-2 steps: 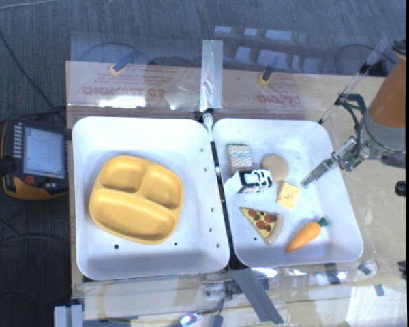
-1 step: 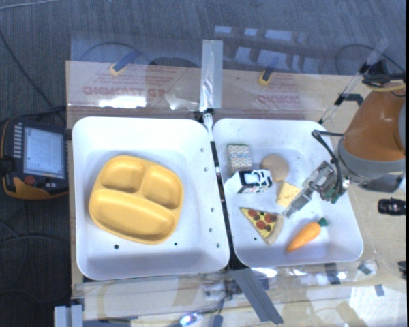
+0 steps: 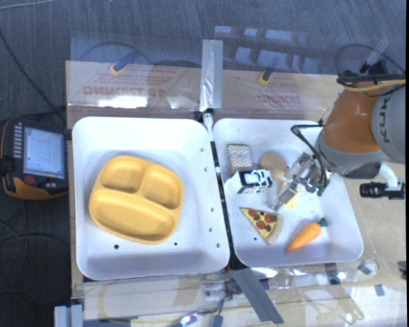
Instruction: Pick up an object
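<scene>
Nearest the camera in the right bin (image 3: pixel 347 240), a toy carrot (image 3: pixel 305 236) lying slanted, green tip up-right, clear of the gripper. Just left of the carrot, a pizza slice (image 3: pixel 262 222) flat on the bin floor. Up-left of the carrot, the gripper (image 3: pixel 286 197) lowered over something pale yellow, possibly touching it; too blurred to tell whether spread or closed, or whether anything sits in its grasp. Further up-left of the carrot, a black-and-white toy (image 3: pixel 254 180), then a tan round piece (image 3: pixel 273 162) and a checked block (image 3: pixel 239 157). Far left of the carrot, a yellow divided plate (image 3: pixel 136 197) in the left bin (image 3: pixel 82 251).
</scene>
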{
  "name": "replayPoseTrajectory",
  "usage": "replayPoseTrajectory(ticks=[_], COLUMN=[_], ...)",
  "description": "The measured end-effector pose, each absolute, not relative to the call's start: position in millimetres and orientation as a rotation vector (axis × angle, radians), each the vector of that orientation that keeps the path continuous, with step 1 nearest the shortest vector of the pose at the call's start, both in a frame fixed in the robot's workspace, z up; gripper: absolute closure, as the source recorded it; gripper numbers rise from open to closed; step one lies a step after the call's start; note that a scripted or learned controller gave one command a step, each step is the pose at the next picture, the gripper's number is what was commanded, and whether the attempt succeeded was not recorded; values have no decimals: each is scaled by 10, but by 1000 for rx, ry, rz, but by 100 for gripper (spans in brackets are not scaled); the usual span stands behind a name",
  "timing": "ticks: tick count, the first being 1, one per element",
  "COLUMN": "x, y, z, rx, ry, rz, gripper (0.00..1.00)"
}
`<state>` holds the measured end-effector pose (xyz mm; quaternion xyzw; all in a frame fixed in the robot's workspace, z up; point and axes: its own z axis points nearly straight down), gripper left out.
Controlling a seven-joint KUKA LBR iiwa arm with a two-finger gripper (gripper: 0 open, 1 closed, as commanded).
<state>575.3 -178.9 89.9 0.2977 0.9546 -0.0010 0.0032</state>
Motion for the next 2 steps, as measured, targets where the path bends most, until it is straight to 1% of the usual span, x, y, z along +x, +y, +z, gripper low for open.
replayPoseTrajectory(ticks=[1, 2], x=[5776, 5980], y=[-1784, -1771], z=[1011, 2181], rx=[932, 929], ry=[2986, 2996], rz=[0, 1], gripper=[100, 100])
